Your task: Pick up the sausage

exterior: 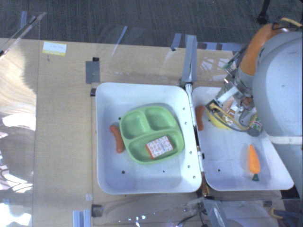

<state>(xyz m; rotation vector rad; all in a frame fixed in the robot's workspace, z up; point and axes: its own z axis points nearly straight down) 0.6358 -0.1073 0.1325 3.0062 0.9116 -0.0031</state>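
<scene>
1. While the arm reaches over the right bin (227,174), one sausage (117,139) lies in the left bin (142,183), at nine o'clock of the green divided plate (142,124), against its rim.
2. A second sausage (200,117) hugs the right bin's left wall.
3. At three o'clock of it, the gripper (234,109) hovers over a banana (215,122); I cannot tell whether it is spread or closed.
4. Risk: descending here probably catches the banana, and the wall could block a grasp on the second sausage.
</scene>
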